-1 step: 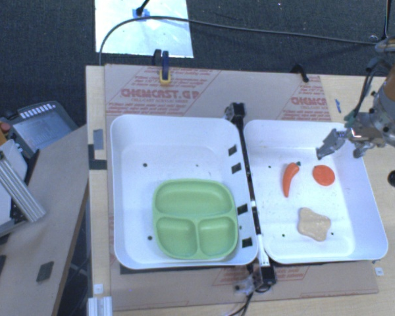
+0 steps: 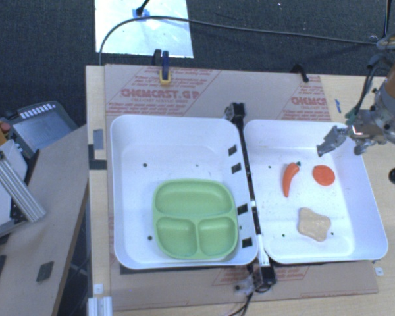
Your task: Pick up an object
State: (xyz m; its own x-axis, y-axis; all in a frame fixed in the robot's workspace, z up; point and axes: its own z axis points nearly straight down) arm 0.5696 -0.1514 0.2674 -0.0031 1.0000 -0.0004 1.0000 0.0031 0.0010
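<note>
nearest to you: beige lump [image 2: 313, 224] lies at the near end of the right bin [image 2: 365, 189], closest of the three items to the camera.
gripper: your gripper [image 2: 345, 141] hangs over the far right part of the right bin; two grey fingers show, one [image 2: 329, 141] pointing left and one at the right, spread apart with nothing between them.
nearest target: red disc [image 2: 324, 175] sits just nearer the camera and a little left of the gripper, flat on the bin floor, apart from the fingers.
second target: orange carrot-like piece [image 2: 289, 177] lies left of the disc, near it but not touching; its long axis runs roughly toward and away from you, slightly tilted, green tip at the far end.
key relation: everything worth picking lies on the near-left side of the gripper, so you'd likely need to bring it toward the camera and down; the disc looks like the shortest reach.
grasp note: for the carrot piece you'd want the fingers closing across its narrow width.
left bin: left bin [image 2: 128, 176] holds a green divided plate [image 2: 194, 218] in its near half, well away from the gripper.
progress: nothing is picked up yet.
</note>
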